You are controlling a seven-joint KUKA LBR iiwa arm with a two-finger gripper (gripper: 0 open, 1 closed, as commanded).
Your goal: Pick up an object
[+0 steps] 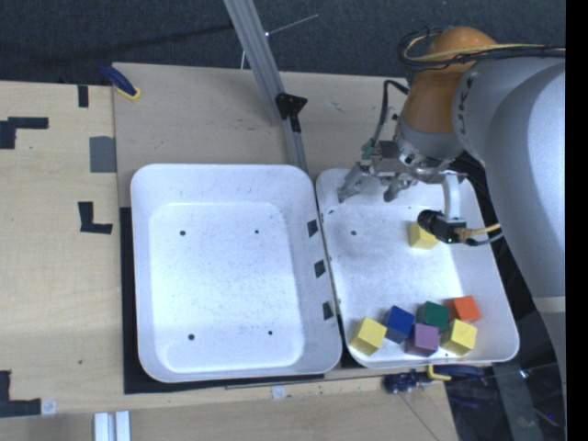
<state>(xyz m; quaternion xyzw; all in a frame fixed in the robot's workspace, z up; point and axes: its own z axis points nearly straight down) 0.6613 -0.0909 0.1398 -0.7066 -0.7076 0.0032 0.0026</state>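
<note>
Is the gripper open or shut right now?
Open. The gripper hangs over the right bin's far end with its two fingers spread apart and nothing between them.

A metal pole (262,58) is seen slanting across the bench (55,274). Black tape marks (89,217) are noted at its left.

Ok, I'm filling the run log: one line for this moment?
gripper: open, holding nothing, over far end of right bin | lone yellow cube mid-bin | six cubes clustered at near edge | pick: not yet done
</note>
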